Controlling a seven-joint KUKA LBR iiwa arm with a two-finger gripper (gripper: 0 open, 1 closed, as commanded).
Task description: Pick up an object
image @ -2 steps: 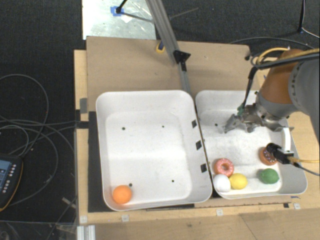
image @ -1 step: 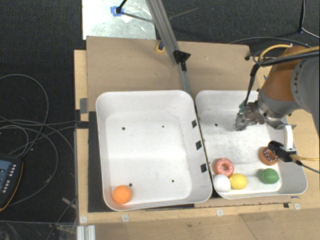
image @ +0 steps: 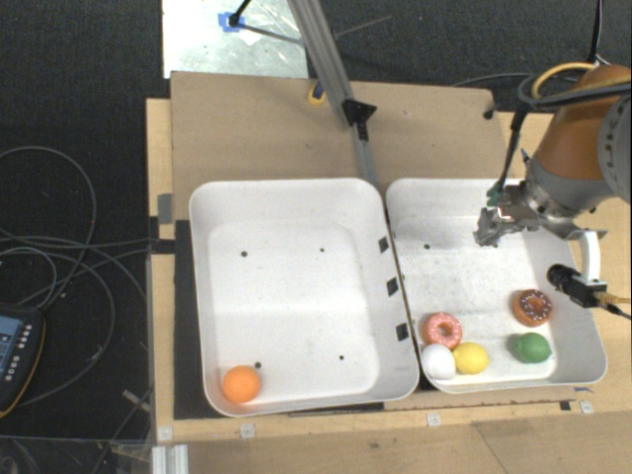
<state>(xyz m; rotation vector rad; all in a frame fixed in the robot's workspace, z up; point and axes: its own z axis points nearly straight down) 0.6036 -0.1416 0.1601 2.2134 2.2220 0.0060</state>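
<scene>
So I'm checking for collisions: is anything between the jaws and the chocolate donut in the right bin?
Nothing visible. The gripper hangs over bare bin floor, and the chocolate donut lies toward the near right corner with open floor between them.

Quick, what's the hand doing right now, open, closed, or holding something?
Hand: open or closed cannot be told from this view; it hangs over the right bin, apart from the objects at its near edge.

Robotics lab or test cell. Plywood counter (image: 425, 117) bearing two shallow white bins (image: 286, 200), industrial arm (image: 578, 146) with orange band, loose cables (image: 59, 265) across dark carpet (image: 79, 67), a handheld control pendant (image: 15, 349) on the floor, metal camera pole (image: 321, 38) overhead.
</scene>
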